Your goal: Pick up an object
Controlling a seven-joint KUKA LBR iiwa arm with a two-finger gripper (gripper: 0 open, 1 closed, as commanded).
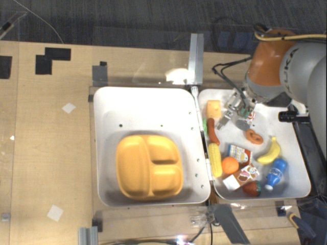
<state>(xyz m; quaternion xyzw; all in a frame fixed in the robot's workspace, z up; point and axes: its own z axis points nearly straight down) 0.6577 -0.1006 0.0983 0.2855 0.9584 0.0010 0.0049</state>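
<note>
White bins [102,152], pincer [227,117] over right.

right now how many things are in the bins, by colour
Yellow: 4 — tray, cheese, corn, banana
Orange: 1 — orange
Red or brown: 3 — sausage, pretzel, strawberry
Blue: 1 — bottle
Printed cartons: 2
Total: 11

A yellow tray [149,165] with compartments is lying in the left bin [144,101], toward its near side. The bin is sitting on the wooden worktop [46,152], which is carrying black tape marks [51,59] at its far left. A dark carpet [127,9] is showing beyond the worktop.
</note>
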